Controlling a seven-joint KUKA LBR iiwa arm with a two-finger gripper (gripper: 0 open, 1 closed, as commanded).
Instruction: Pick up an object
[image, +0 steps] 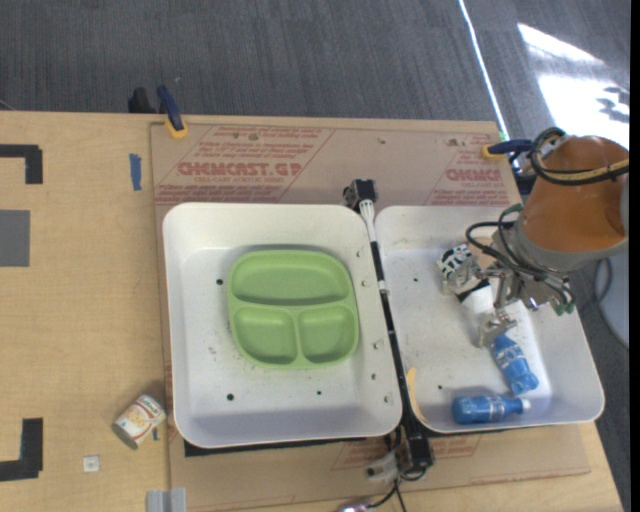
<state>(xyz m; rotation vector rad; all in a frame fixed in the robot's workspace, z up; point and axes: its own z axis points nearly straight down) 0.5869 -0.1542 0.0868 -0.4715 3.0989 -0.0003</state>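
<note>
Below end effector (497, 318), blue bottle (516, 364)

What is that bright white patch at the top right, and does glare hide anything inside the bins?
In the camera view, the bright patch is light falling on the dark floor beyond the bench. The white bins are evenly lit, with soft shadows; the green tray and blue bottles read clearly. The gripper area looks slightly soft.
</note>
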